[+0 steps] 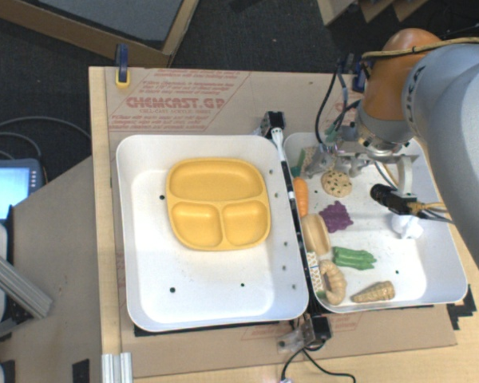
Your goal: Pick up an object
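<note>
Gripper (341, 162) is seen low over the far-left corner of the right bin (439, 282), directly above the cookie (335, 183); whether anything is clamped, or how the end effector is set, cannot be told from this angle.

Likely target is judged to be the cookie: a flat round disc lying just beside the bin's left wall, near the carrot (301, 195). No long axis is offered by it; its face points up, so no preferred closing direction exists.

Risks:
- Disc is thin and lies flat, so it could be skated over or pressed into the floor rather than pinched.
- Bin wall and the green piece (298, 163) behind the gripper are close; a collision or a double grab could be caused by a small offset.
- Purple grapes (334, 215) sit just nearer than the cookie and could be nudged on descent.

Other candidates, relative to the cookie: the green pepper (353, 257) and the bread roll (314, 234) lie nearer the camera, and both are elongated. The yellow tray (219, 203) lies in the left bin (144, 238), well away.
</note>
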Robot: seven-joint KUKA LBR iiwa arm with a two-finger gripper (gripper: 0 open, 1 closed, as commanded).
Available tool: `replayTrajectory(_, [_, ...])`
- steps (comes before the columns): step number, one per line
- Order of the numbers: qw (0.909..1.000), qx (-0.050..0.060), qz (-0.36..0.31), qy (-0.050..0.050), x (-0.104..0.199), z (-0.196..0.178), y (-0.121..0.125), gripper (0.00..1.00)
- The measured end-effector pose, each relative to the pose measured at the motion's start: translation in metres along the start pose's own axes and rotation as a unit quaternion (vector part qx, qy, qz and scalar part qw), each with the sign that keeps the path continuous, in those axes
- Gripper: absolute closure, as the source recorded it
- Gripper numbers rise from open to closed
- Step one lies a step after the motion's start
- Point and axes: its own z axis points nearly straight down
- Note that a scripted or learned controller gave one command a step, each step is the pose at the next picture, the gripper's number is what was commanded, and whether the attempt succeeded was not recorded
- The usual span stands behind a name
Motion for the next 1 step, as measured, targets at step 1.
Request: replayTrajectory(1, [1.0, 0.0, -0.001, 0.0, -0.0016, -0.0001, 0.0003, 0.0])
